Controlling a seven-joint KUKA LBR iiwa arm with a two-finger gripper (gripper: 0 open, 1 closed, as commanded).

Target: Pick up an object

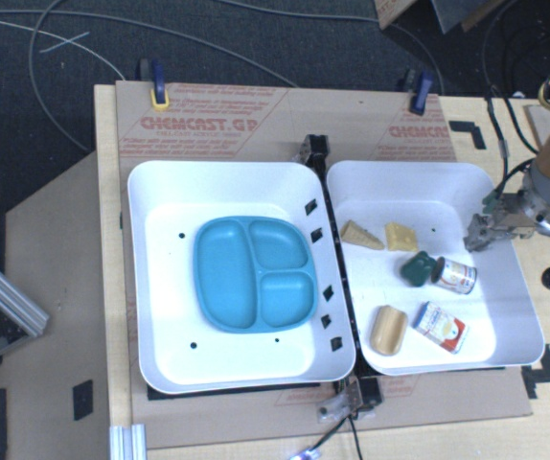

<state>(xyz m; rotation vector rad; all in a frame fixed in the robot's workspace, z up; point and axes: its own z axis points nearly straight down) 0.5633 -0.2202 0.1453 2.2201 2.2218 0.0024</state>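
Dark carpet surrounds your worktop (112, 257) and its two white bins. Your claw (481, 230) hangs at the right bin's (519, 295) right rim; whether it's open you cannot tell, and it holds nothing. Just down-left of it lies a small can (455, 276), long axis pointing left-right, touching a green object (417, 268).

Bench (256, 113) topped with a printed cardboard sheet, two blue clamps (159, 82) pinning its far edge. Two white bins sit directly on it, touching side by side. Right bin (515, 333) lies right under the claw (481, 233); left bin (160, 257) sits well off to the claw's far side.
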